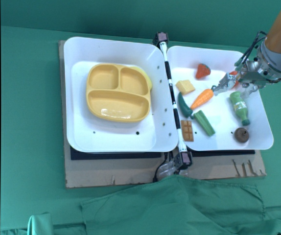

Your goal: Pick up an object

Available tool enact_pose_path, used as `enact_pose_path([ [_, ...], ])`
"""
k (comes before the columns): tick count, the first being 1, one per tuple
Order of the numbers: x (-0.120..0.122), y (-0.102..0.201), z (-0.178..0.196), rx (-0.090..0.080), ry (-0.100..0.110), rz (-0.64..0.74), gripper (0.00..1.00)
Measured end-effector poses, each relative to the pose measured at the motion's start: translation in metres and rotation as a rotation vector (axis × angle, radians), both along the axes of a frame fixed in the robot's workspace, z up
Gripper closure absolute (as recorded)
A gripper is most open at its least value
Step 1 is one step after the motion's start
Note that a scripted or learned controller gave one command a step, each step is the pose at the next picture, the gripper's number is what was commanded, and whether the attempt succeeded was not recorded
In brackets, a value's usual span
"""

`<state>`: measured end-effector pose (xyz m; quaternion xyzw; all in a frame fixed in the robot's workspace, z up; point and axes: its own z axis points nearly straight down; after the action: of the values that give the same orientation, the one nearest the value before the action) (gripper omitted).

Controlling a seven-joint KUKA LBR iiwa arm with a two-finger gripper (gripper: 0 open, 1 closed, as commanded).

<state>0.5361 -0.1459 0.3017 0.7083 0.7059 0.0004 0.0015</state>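
Camera view, slanted from above: gripper [227,85] hangs over the right bin [258,136], between carrot [201,98] and green bottle [239,107]; whether it is wide, narrow or holding anything, cannot tell. Carrot lies just beside it, tilted, tip near the dark green pepper [183,105]. Judgement: carrot is light, rigid moulded plastic, smooth and somewhat slippery; best taken across its thick middle, jaws square to its long axis. Nearby: strawberry [202,71], pale cheese wedge [185,86], cucumber [204,123], waffle-textured biscuit [187,130], brown round piece [241,134]. Left bin [77,131] carries a glossy yellow divided tray [118,93], three compartments. Counter [33,131] draped in green cloth.
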Motion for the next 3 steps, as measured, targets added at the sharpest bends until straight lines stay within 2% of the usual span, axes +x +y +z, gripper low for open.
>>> enact_pose_path([
  [1,0.002,-0.043,-0.089,0.002,0.007,-0.004,0.0],
  [2,-0.046,-0.04,-0.098,0.002,0.003,0.0,0.0],
  [3,-0.044,-0.043,-0.087,-0.002,-0.002,-0.004,1.0],
])
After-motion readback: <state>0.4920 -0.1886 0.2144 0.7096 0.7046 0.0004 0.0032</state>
